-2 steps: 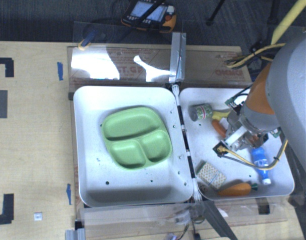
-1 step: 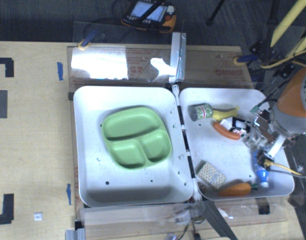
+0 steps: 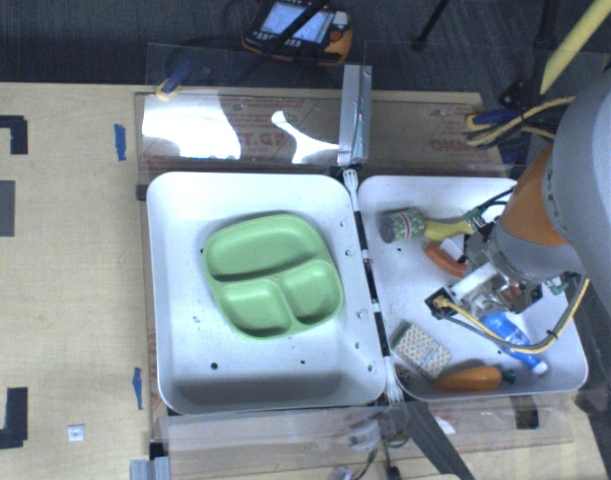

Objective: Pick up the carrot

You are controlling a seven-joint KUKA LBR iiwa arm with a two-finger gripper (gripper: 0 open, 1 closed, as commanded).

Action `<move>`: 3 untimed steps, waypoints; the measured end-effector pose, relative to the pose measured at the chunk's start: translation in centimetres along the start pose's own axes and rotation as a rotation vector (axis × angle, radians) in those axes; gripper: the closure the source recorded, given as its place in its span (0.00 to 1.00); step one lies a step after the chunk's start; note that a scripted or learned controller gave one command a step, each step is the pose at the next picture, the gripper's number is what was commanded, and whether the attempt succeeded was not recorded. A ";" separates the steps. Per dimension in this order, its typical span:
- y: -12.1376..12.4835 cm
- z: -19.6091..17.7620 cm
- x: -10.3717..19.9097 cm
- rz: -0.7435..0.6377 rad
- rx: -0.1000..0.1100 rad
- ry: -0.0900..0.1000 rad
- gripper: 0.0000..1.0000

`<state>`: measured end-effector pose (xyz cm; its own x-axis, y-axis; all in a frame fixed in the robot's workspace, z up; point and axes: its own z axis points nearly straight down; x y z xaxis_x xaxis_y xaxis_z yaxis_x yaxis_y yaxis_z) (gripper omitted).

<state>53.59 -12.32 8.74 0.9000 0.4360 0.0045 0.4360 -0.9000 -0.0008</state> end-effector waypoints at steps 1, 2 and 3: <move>8.8 0.1 -0.5 -0.178 -0.002 -0.004 1.00; 11.4 0.3 2.5 0.241 0.016 -0.007 1.00; 9.8 0.0 -0.6 0.065 0.010 0.003 1.00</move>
